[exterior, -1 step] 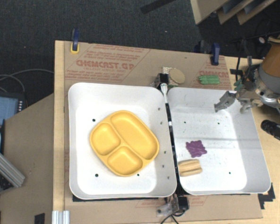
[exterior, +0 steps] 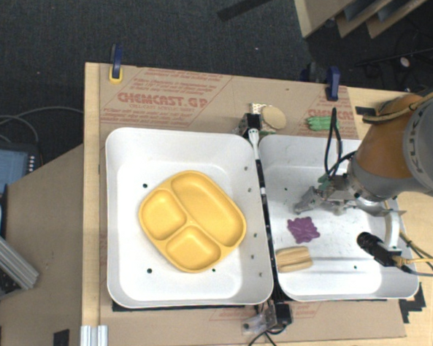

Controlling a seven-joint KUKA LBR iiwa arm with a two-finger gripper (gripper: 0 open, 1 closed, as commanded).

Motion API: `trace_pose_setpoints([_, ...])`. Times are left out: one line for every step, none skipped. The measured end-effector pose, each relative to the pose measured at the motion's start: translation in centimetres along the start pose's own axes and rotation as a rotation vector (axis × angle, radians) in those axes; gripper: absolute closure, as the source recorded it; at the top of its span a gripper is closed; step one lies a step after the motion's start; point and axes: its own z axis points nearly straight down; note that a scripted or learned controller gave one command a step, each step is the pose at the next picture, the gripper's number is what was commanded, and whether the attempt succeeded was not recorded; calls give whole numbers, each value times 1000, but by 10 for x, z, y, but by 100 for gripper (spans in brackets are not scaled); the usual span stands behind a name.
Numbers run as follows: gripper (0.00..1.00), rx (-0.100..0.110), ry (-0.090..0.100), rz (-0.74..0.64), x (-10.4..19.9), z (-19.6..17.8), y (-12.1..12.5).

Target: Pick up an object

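Approach step: gripper (exterior: 307, 204) sits low in the right bin (exterior: 326, 289), just above the purple piece (exterior: 302, 229). Can't tell its grip state. Next move needs a short shift toward the piece, then descent.

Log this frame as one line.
tool: above right bin | purple lumpy piece, tan wooden block: lying there | yellow divided plastic tray: left bin

You can read red print, "CHEMCAST GP", on the brown board (exterior: 170, 98) under the bins (repeated faintly nearby). Nothing else is legible.
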Motion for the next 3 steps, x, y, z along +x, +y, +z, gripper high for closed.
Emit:
trace_pose_setpoints([0,3,2,0,39,-4,-61])
trace_pose_setpoints([100,-8,-3,2,36,-15,-57])
trace_pose_setpoints([100,-17,0,-9,106,-110,-38])
